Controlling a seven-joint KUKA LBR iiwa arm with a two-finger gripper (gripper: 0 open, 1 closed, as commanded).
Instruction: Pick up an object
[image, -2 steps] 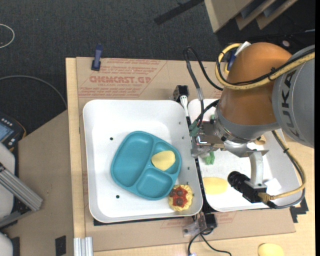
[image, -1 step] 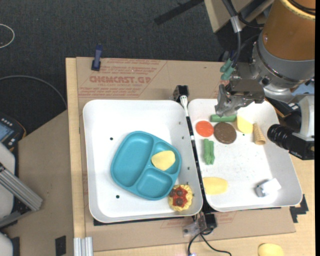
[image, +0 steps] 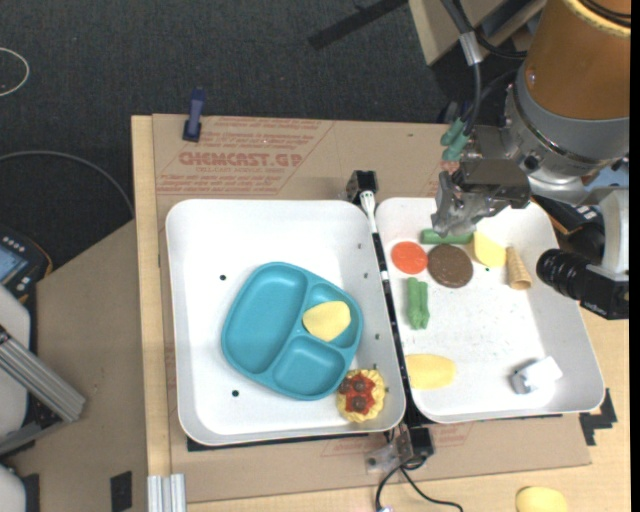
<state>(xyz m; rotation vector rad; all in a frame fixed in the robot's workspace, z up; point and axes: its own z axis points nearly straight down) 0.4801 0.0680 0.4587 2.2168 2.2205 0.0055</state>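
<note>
Two shallow white plastic bins are set side by side on a brown cardboard-covered tabletop (image: 250, 150).

In the left bin (image: 200, 240) a glossy teal plate (image: 270, 340) with three compartments is seen; a smooth yellow lump (image: 326, 319) lies in its upper right compartment. A small pizza toy (image: 361, 393), yellow with red dots, rests just beside the plate's lower edge.

In the right bin (image: 560, 340) are scattered one orange disc (image: 408, 257), one brown round cookie (image: 450, 266), one green bean pod (image: 417, 303) with its long axis running up and down the view, one yellow oval (image: 430, 371), one pale yellow wedge (image: 489, 249), one tan cone (image: 518, 268) and one small grey-white block (image: 535, 375).

The metal gripper (image: 455, 228) is lowered at the bin's top edge, over a flat green piece (image: 436, 237) just above the cookie. Whether its fingers are apart or closed cannot be told.
</note>
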